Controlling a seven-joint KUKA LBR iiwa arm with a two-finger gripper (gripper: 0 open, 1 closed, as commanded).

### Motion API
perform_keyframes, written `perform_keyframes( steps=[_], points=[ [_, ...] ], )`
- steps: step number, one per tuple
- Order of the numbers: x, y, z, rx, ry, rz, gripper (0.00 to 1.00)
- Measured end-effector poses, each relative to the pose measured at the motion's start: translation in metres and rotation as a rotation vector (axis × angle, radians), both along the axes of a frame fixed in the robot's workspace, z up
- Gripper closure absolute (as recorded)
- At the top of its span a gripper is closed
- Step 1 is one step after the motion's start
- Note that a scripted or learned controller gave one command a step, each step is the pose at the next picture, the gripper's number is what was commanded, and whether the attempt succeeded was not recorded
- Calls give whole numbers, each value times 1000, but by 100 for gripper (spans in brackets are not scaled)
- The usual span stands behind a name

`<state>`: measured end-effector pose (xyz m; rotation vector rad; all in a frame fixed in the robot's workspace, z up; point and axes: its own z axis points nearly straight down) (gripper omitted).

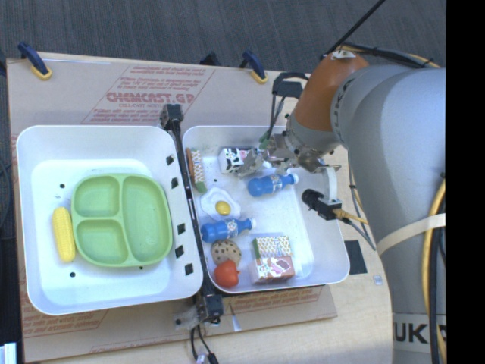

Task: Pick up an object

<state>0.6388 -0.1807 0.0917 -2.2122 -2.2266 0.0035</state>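
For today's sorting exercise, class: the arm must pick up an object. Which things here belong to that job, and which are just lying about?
Part of the job:
gripper
blue bottle nearest it
cow-patterned carton
right bin

Lying about:
green divided plate
toy corn cob
left bin
blue clamps
cardboard sheet

A divided plate (pixel 121 220) is lying in the left bin (pixel 30 279), corn (pixel 64 233) at its left; bottles (pixel 226 228) are lying in the right bin (pixel 330 252).

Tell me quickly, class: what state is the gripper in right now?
Gripper: low in the right bin between the cow-patterned carton and a blue bottle; open or closed cannot be told.
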Motion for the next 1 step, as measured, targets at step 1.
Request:
perform_keyframes(
  steps=[1],
  points=[
    [0, 0, 11, 0, 0, 3, 100]
  ],
)
